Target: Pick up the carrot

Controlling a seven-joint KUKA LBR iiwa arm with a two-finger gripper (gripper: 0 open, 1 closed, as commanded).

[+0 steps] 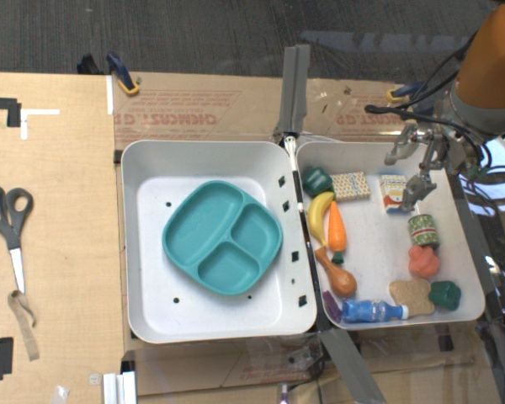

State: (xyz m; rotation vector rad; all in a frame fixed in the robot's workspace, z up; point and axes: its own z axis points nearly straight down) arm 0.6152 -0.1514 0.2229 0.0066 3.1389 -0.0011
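Observation:
The carrot (336, 227), orange and pointed with its tip toward the back, lies in the right bin (467, 225) near the left wall, next to a yellow banana (319, 211). My gripper (409, 172) hovers over the back right part of that bin, well right of the carrot and apart from it. Its fingers (400, 148) stand open with nothing between them. A small white and red carton (393, 192) lies just under the gripper.
The right bin also holds a green vegetable (316, 180), cracker box (350, 186), green can (422, 230), red fruit (423, 261), cookie (410, 293), blue bottle (373, 311) and brown drumstick (337, 276). A teal divided plate (223, 236) fills the left bin (143, 310). Scissors (8, 217) lie far left.

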